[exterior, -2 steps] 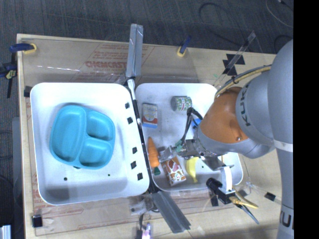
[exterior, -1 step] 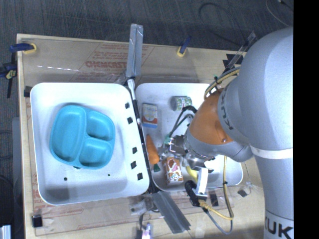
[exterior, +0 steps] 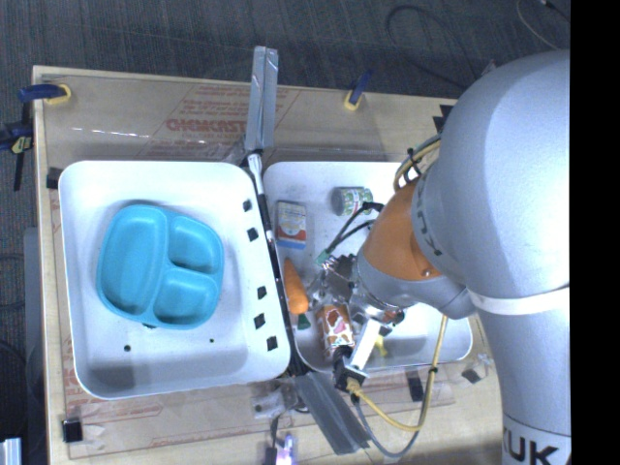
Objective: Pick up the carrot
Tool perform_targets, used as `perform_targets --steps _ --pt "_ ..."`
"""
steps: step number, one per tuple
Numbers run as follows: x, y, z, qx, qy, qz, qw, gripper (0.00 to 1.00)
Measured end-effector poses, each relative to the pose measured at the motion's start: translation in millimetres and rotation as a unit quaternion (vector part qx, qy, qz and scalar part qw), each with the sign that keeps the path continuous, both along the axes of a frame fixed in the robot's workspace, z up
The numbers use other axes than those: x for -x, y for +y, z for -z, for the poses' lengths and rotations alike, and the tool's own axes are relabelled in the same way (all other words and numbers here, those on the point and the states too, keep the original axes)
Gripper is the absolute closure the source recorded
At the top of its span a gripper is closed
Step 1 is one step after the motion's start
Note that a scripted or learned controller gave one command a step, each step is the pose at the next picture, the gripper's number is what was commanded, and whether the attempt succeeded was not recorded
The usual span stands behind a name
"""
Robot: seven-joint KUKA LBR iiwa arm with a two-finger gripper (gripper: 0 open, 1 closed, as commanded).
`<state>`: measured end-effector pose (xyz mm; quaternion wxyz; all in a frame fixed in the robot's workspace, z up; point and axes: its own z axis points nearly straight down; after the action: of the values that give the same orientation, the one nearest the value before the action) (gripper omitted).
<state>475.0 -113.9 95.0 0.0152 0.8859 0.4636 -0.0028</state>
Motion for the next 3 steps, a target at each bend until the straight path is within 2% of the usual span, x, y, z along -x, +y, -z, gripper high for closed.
perform_targets --steps 1,2,3 --pt "-2 6 -10 -0.0062 0.001 -0.007 1.0000 1.00" --pt "-2 9 -3 -0.0068 -0.001 -0.002 1.0000 1.00" --pt "-2 90 -96 -0.0164 0.005 0.124 0.9921 1.00"
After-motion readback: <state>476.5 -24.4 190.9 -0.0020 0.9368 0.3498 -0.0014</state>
